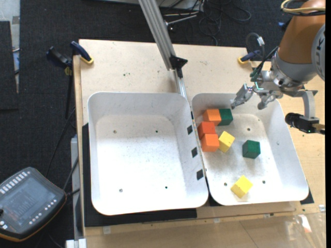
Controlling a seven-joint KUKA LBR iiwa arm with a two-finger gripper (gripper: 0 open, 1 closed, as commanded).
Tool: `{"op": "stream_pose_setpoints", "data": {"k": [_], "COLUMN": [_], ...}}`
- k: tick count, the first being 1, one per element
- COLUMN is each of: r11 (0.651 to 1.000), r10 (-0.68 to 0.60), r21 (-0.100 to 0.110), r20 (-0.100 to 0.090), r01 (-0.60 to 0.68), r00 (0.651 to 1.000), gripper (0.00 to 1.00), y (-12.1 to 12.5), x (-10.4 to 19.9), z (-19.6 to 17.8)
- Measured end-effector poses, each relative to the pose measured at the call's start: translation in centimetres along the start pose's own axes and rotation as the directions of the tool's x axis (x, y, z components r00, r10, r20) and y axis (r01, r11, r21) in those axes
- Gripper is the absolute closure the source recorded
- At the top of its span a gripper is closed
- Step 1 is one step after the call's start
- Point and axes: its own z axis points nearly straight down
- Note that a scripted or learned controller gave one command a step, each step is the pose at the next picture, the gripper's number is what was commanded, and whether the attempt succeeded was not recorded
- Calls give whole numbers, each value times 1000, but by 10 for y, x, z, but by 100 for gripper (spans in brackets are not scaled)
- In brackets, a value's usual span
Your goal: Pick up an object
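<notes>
Pale speckled wood forms the bench, which is set on a dark carpeted floor strewn with black cables. Two shallow white bins are borne side by side on it: the left bin and the right bin. A slanted aluminium rail is seen crossing from the top toward the seam between them, and a grey teach pendant lies at the lower left.

Blocks are scattered in the right bin. Three orange blocks are clustered near its left wall, touching a dark green block and a yellow block. A second green block stands apart, and another yellow block lies near the front.

The gripper is seen above the bin's far rim, fingers spread wide, nothing held between them.
</notes>
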Motion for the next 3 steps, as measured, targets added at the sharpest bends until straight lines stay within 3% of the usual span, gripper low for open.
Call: {"op": "stream_pose_setpoints", "data": {"k": [1,3], "r11": [1000,1000], "r10": [-1,3], "r21": [-2,1], "r20": [1,1], "r01": [1,-3], "r00": [1000,1000], "gripper": [0,0], "y": [0,-2], "x": [0,-10], "z": [-2,122]}}
